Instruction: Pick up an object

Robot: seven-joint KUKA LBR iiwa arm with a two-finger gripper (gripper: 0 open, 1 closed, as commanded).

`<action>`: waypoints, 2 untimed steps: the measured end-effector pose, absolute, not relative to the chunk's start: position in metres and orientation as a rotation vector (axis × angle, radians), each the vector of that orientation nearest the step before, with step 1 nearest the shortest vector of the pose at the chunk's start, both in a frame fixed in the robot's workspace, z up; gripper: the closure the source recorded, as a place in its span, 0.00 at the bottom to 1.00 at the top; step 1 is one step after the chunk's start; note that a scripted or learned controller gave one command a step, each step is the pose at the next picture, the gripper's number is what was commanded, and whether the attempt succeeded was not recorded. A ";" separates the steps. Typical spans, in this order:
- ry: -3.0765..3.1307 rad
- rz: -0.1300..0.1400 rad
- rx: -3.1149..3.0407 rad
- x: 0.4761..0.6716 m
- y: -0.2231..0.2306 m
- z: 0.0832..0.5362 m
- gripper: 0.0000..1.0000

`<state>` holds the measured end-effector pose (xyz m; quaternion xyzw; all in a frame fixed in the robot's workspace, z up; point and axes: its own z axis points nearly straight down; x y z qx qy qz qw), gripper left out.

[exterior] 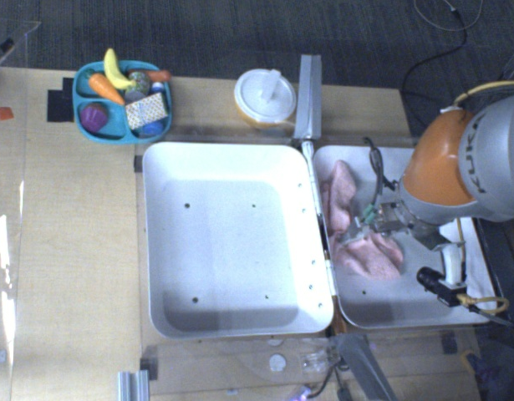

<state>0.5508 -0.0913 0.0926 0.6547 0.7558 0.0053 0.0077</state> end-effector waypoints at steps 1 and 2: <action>2.394 0.019 2.009 0.607 -0.097 0.092 0.00; 2.435 0.020 1.953 0.574 -0.131 0.093 0.00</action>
